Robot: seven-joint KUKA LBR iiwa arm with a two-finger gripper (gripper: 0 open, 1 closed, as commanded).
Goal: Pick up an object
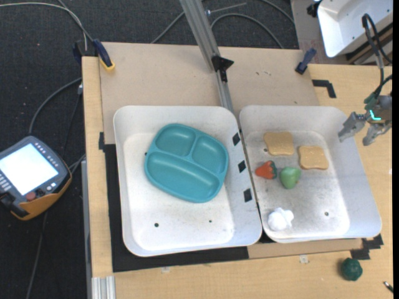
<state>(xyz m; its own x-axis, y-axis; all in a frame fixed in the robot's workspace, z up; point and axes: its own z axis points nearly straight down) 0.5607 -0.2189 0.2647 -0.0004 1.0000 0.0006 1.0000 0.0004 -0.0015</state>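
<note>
The right bin (355, 185) holds two tan toast slices (279, 143) (313, 157), a red piece with a green top (266, 170), a green piece (290, 177) and a white lumpy piece (280, 218). In the left bin (134, 229) lies a teal divided plate (186, 162). My gripper (360, 130) hangs at the right bin's upper right rim, right of the toast. It is open, with its two grey fingers (346, 128) spread and nothing between them.
A dark green ball (351, 269) lies on the bench below the right bin. A slanted metal post (201, 27) rises behind the bins. Blue clamps (103, 56) (305, 60) grip the board's far edge. A handheld pendant (28, 176) sits on the floor at left.
</note>
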